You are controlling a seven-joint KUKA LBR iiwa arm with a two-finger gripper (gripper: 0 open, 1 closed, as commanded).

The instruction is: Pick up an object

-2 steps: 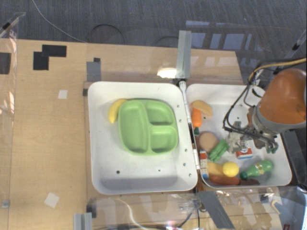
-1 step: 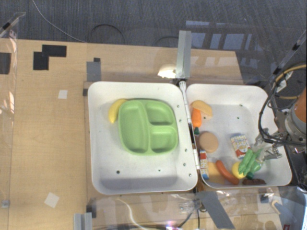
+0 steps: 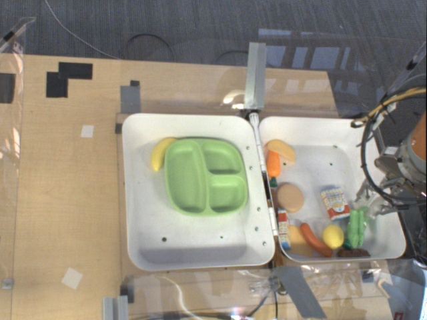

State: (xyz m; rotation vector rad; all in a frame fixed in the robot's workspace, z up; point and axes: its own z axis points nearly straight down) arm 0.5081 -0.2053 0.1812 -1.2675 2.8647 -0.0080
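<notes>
Just beside the gripper (image 3: 371, 204) lies a green toy (image 3: 356, 228).

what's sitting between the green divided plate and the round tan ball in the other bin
In the camera view, the two bins' adjoining white rims run between the green plate and the tan ball, with an orange carrot-like piece against the right bin's left wall.

The arm (image 3: 410, 155) reaches in from three o'clock, wrist angled down toward seven o'clock, its gripper (image 3: 365, 204) hanging low at the end.
</notes>
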